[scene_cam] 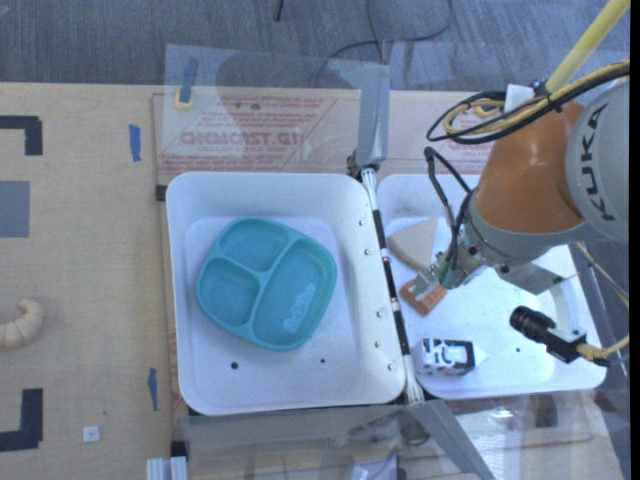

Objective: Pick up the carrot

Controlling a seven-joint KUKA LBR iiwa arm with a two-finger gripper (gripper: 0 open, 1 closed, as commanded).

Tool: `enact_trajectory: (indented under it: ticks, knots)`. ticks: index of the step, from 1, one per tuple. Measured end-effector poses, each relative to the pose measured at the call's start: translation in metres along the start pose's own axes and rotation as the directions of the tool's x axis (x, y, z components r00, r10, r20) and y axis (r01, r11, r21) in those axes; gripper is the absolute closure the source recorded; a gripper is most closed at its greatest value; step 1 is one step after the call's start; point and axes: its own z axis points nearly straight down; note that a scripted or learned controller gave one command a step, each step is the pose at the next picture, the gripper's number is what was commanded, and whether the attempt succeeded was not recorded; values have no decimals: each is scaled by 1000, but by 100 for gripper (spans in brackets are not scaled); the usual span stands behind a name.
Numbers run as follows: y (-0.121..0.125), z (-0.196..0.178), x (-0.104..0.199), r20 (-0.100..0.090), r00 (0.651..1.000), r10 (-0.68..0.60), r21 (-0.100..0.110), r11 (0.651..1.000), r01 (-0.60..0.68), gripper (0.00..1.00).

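the gripper (436, 280) sits low over the carrot (422, 296) at the right bin's (500, 368) nine o'clock edge, seemingly to grasp it, though i cannot tell its opening.

A light wooden bench (80, 258) runs under a grey carpeted floor (140, 8) at the top. Black tape corners (28, 133) and blue tape strips (134, 142) mark the bench; a black cable (405, 3) loops on the floor.

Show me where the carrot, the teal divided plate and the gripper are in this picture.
carrot (422, 295): camera view, middle of its orange body.
teal divided plate (266, 283): camera view, ridge between its compartments.
gripper (441, 274): camera view, between its fingertips, just above the carrot.
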Motion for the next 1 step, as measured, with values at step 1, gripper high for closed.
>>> enact_trajectory:
  ticks: [1]
  knots:
    - [-22, 0, 18, 1, 894, -449, -1, 894, 449, 100]
